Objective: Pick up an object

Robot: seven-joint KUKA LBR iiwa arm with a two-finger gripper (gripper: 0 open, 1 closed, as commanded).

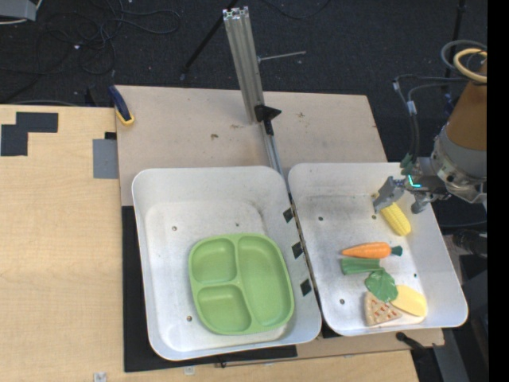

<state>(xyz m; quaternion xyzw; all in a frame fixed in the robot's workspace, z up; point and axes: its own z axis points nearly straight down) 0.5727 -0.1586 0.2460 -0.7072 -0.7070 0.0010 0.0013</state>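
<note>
Just below the fingers (404, 200), which stand spread apart and grip nothing, lies the small yellow plastic corn cob (396, 219), near the far edge of the right-hand shallow white bin (334, 189). It looks light, stiff and smooth, likely to roll; a grip across its middle seems safest. Further below the fingers lie 1 orange plastic carrot (367, 251) and a green leafy toy (380, 283).

Light green divided tray (238, 283) in left white bin (159, 205). In right white bin (334, 197), right of tray: yellow corn (396, 220), orange carrot (367, 251) with green top, dark green leafy piece (380, 283), tan waffle-patterned wedge (382, 312), pale yellow slice (410, 299).
</note>
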